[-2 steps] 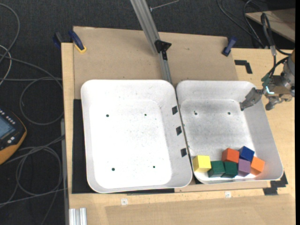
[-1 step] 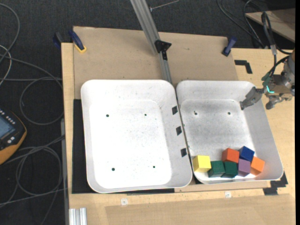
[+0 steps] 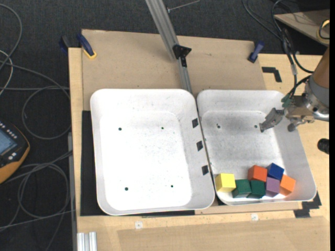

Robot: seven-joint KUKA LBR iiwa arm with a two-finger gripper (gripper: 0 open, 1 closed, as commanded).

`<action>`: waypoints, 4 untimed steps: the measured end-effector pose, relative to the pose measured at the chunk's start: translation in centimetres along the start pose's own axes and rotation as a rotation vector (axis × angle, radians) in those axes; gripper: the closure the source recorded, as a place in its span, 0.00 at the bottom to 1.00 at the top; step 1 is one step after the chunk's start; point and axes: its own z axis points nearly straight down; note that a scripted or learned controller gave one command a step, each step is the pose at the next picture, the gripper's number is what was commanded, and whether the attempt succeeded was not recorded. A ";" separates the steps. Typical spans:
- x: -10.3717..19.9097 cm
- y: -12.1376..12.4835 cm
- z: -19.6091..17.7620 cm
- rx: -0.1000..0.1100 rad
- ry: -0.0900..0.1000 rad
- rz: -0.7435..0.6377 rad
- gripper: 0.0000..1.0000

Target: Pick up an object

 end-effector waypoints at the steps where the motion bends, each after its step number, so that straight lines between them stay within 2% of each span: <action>1: -0.3 0.2 6.3 0.002 0.000 0.001 0.00; 2: -0.2 0.1 11.5 0.002 0.001 0.001 0.00; 3: -0.2 0.3 10.0 -0.007 -0.001 0.000 1.00; 4: 0.4 0.2 3.9 -0.013 -0.004 -0.002 1.00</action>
